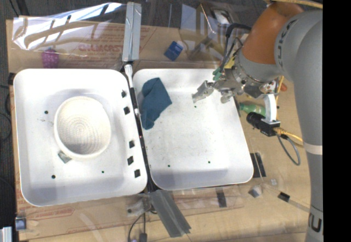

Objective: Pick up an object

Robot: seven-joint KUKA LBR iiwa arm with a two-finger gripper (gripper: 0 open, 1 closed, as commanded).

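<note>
Gripper: two-finger gripper (204,93) at the end of the grey arm (299,60), over the upper right part of the right bin (192,178); it points toward the view's left.
Gripper state: nothing shows between the fingers; whether they stand open or closed cannot be told at this size.
Arm: enters from the view's right, orange band (269,29) above the wrist, cables (233,51) bunched along the wrist housing.
Blue cloth: crumpled dark blue cloth (153,102) lying in the right bin against its left wall, upper half; well apart from the gripper, with bare white floor between them.
Right bin: shallow, white, faintly speckled floor; the cloth is the one loose item seen in it.
Left bin: shallow white bin (33,180) just beside the right bin, their inner rims touching along the middle.
Bowl: pale round bowl (82,127) with a ribbed surface, sitting near the centre of the left bin; whether it is upright or upturned cannot be told.
Small scrap: greyish bit (64,157) touching the bowl's lower left edge.
Bench: brown cardboard-covered surface (285,180) around both bins.
Blue block: small blue item (174,50) on the bench above the right bin.
Purple item: small purple object (50,58) on the bench above the left bin, under a clear plastic sheet (66,21).
</note>
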